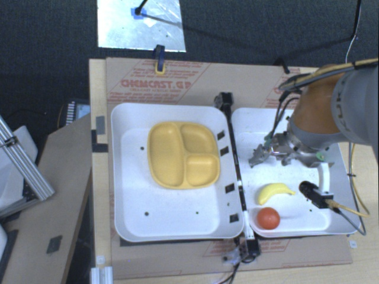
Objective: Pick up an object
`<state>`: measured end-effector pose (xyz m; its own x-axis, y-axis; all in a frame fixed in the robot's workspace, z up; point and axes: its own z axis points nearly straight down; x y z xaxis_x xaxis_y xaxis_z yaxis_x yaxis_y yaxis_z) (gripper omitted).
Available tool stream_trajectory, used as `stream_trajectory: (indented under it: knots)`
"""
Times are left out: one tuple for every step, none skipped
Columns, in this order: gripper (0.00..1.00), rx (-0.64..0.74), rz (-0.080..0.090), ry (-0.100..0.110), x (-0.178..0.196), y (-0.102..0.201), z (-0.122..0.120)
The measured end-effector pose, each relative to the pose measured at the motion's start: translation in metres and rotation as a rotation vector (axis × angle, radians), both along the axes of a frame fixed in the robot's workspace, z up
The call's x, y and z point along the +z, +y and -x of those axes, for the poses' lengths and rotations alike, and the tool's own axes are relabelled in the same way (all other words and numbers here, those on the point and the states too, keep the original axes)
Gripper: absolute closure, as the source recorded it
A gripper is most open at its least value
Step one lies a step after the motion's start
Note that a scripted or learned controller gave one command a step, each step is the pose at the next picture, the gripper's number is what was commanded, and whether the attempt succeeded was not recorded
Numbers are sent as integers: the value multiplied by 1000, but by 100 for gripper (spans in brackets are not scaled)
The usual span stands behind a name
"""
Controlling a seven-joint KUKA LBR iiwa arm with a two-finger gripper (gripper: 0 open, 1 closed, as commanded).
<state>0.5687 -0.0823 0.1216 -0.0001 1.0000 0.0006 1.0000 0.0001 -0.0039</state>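
Seen from above at a slant, two white bins sit side by side on a brown board printed with red letters. The left bin point(127, 218) holds a yellow tray point(182, 154) with three compartments, lying flat near the middle of the bin, a little toward its far side. Nothing lies in the tray's compartments.

The right bin point(246, 126) holds a banana point(274, 191) and a tomato point(269, 218), both in its near part. The banana lies on its side with its curve arching away from the camera. The tomato sits just beside it on the near side, close to the bin's near left corner; the two are near each other but whether they touch is hard to tell.

The arm point(331, 108) reaches in from the right over the right bin, its orange band above the grey wrist. The gripper point(259, 157) points left, low over the bin floor in the middle of the right bin, beyond the banana and apart from it. Nothing shows between its fingers; whether they are spread or pressed together I cannot tell, as the tip is small and blurred. A black part with a white bracket hangs from the wrist over the bin's right side, near the banana's right end.

A yellow clamp point(160, 60) grips the board's far edge, and a shiny sheet point(141, 15) lies beyond it on the dark floor.
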Motion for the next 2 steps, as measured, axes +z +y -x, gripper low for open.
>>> stream_trajectory:
  knots:
    - [0,0,0,-2,-39,0,0]
    - [100,-1,1,-5,-27,0,-1]
